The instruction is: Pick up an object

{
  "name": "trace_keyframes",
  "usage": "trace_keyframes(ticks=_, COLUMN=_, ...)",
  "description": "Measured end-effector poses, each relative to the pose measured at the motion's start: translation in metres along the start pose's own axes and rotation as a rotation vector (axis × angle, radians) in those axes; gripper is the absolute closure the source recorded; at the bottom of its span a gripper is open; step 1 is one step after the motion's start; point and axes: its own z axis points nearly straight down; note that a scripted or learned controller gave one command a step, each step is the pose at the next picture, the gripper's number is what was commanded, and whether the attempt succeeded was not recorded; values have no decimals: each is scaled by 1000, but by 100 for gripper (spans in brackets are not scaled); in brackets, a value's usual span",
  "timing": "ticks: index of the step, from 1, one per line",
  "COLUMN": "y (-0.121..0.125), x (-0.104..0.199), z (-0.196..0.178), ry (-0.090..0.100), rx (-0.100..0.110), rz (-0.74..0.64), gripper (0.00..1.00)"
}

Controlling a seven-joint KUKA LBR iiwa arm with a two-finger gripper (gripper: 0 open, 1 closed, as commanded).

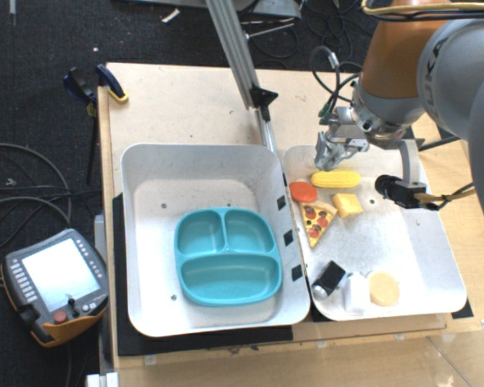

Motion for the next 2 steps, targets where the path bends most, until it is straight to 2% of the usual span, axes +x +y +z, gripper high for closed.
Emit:
trace_keyframes(ticks=1, y=16, x=54, z=-3, ry=0, rx=-4, rz=0, gripper=100)
trace_keyframes(ticks=2, y=20, x=113, z=-8, ry=1, rx=-3, rz=-1, gripper=100)
